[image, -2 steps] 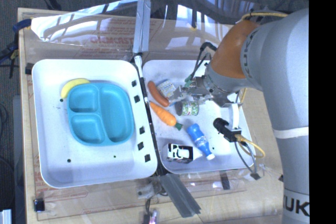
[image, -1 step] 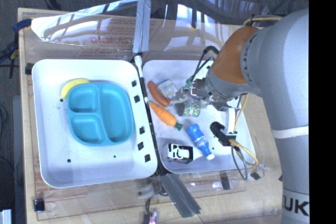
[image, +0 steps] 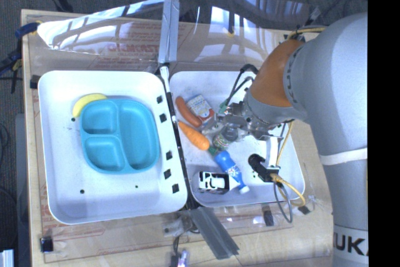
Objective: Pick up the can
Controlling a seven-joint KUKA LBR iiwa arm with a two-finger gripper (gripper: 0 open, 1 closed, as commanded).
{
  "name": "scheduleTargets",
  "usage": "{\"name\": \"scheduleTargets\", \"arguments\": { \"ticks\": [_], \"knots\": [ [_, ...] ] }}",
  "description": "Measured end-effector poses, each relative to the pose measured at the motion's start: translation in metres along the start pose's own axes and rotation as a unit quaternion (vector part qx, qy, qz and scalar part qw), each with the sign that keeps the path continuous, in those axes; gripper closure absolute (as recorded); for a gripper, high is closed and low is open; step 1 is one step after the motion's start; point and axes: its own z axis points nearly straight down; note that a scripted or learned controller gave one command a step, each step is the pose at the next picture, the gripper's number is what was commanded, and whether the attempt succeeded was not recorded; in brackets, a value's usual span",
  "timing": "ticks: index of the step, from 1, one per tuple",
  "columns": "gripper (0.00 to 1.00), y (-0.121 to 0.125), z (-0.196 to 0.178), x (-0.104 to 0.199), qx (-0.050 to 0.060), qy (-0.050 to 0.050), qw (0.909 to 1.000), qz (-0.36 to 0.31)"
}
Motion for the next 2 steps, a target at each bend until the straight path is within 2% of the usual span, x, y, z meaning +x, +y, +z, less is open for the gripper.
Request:
{"name": "scheduleTargets", "arguments": {
  "ticks": [1, 2],
  "knots": [
    [1.00, 0.001, -0.010, 0.001, 0.000, 0.000, 1.0000, -0.002],
    [1.00, 0.011, -0.123, 0.058, 0.002, 0.001, 0.9998, 0.017]
  ]
}}
